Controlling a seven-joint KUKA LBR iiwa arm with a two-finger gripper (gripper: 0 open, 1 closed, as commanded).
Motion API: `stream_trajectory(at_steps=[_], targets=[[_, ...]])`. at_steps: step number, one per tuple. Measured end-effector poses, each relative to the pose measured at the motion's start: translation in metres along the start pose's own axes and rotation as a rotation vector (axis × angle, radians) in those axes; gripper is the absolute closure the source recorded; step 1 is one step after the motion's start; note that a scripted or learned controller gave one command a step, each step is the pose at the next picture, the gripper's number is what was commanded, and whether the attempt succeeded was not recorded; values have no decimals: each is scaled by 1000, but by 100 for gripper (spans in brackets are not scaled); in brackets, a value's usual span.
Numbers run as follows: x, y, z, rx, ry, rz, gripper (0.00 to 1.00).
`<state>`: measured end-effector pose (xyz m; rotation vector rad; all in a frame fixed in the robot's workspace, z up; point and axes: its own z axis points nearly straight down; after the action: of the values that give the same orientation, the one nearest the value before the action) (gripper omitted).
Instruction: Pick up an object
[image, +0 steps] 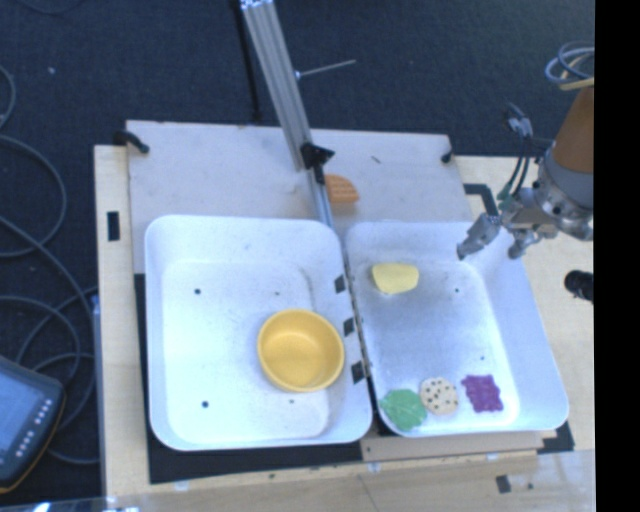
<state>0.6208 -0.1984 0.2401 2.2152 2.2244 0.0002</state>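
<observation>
Meanwhile, a yellow bowl is seen in the left bin, while a pale yellow piece, judged light, stiff and best pinched across its narrow sides, is left untouched in the right bin, beside which the tool is held spread and empty.

Yellow bowl glossy plastic; white bins smooth, matt; bench pale wood.
</observation>
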Motion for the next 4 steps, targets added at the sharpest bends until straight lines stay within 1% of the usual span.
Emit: stream_trajectory(at_steps=[1, 2, 3, 4], targets=[[0, 0, 0, 0, -1, 0, 0], [5, 0, 45, 4, -1, -1, 0], [6, 1, 107, 7, 0, 2, 0], [5, 1, 141, 4, -1, 3, 0]])
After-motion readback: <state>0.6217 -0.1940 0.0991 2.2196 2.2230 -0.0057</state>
